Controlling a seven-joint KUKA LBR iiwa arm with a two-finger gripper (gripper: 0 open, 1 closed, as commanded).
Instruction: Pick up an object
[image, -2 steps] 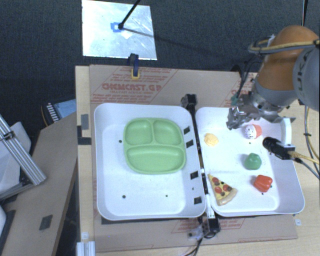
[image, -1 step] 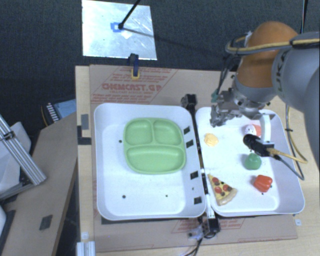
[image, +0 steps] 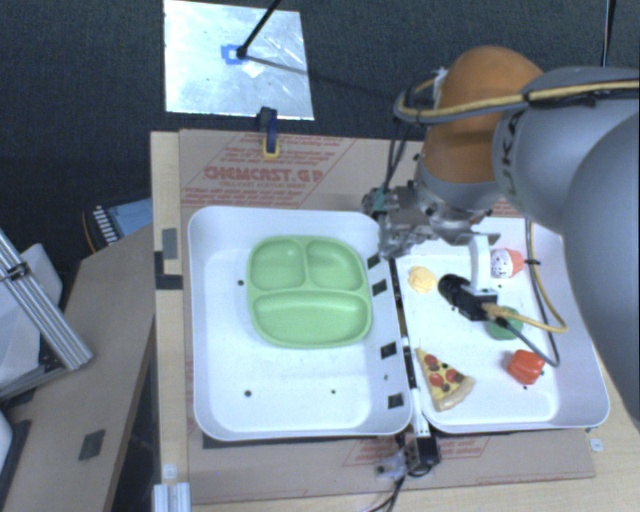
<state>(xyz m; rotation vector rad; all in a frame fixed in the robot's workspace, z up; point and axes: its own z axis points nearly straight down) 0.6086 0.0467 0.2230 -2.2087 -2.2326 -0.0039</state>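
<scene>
In the right shallow white bin (image: 556, 398), a toy pizza slice (image: 445, 378) lies at 7 o'clock and a red plastic piece (image: 525, 366) at 5. A yellow rounded lump (image: 423, 280) sits at 11 and a white-and-red toy figure (image: 504, 263) at 1. The left white bin (image: 280, 390) holds a pale green divided plate (image: 308, 292). The gripper (image: 400, 233) hangs at the right bin's 11 o'clock corner; whether it is spread or closed cannot be told.
</scene>
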